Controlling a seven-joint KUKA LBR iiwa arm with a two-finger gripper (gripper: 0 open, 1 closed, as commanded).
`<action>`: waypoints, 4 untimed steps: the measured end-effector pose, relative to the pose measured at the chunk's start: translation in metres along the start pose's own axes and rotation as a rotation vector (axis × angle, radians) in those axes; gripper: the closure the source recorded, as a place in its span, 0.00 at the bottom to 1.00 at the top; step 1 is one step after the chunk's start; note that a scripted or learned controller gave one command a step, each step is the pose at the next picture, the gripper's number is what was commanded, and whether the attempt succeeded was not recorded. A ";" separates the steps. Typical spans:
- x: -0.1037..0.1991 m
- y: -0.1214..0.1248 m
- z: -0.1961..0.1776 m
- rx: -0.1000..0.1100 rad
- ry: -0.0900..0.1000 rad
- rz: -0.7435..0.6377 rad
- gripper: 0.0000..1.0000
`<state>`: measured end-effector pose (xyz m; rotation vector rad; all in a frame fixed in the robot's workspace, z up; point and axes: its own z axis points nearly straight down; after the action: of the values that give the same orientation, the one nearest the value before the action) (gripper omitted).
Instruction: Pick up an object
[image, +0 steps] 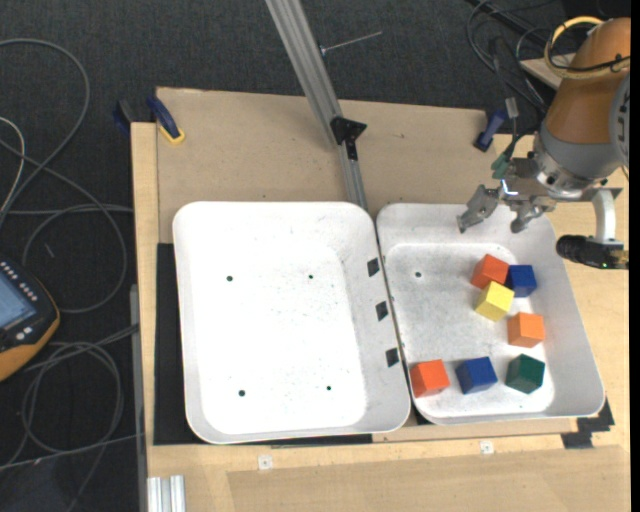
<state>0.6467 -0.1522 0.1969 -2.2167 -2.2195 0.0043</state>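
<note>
gripper (502, 211) hovering, fingers spread, gripping nothing | orange block (490, 270) lying just below | descending straight, straddling it, avoiding blue block (521, 279)

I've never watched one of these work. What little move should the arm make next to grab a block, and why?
Probably lower toward the orange block. The gripper hangs open over the far edge of the right bin, holding nothing, and that block, in the cluster with the yellow block, lies nearest beneath it.
</note>
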 end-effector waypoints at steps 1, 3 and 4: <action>0.002 -0.004 0.063 0.003 0.001 0.001 0.00; 0.001 -0.008 -0.002 -0.012 -0.003 0.001 1.00; 0.001 -0.007 -0.046 -0.013 -0.003 0.000 1.00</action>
<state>0.6403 -0.1511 0.2426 -2.2248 -2.2269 -0.0065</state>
